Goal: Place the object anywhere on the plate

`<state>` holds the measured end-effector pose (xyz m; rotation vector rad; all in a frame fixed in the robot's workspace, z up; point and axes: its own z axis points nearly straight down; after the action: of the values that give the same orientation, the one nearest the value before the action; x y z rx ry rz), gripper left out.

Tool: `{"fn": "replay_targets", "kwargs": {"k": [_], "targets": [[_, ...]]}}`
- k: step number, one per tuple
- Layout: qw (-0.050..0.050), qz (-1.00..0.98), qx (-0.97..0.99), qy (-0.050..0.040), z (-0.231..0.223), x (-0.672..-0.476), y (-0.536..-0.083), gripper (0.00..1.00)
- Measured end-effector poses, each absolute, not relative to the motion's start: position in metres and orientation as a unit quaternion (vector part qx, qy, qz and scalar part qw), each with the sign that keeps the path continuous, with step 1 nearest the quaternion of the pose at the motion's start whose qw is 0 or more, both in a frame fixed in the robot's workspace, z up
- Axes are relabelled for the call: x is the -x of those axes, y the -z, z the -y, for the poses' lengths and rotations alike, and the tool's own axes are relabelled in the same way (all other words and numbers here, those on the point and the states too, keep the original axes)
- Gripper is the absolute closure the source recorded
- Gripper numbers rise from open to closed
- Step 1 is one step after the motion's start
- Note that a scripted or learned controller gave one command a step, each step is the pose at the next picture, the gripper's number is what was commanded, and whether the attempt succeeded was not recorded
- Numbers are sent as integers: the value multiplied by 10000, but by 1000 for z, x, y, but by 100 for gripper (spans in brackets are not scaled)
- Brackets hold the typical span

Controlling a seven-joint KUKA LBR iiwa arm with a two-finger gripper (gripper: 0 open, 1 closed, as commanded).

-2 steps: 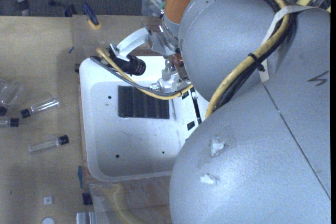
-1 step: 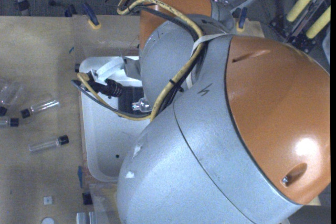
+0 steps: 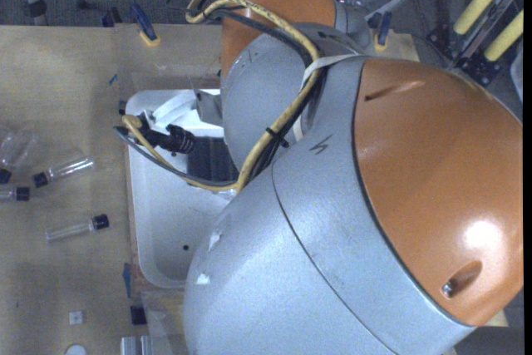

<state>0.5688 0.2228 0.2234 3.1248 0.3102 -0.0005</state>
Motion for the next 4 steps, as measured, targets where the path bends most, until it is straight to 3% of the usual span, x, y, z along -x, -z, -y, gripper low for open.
{"fn": "replay_targets", "kwargs": {"k": [1, 2, 3, 4], "targets": [[12, -976, -9952, -5, -222, -570, -233, 100], [2, -1007, -9949, 29, -202, -478, -213, 100], [-5, -1532, -9882, 38, -113, -478, -219, 100], [5, -1062, -9943, -1, -211, -541, -166, 100]]}}
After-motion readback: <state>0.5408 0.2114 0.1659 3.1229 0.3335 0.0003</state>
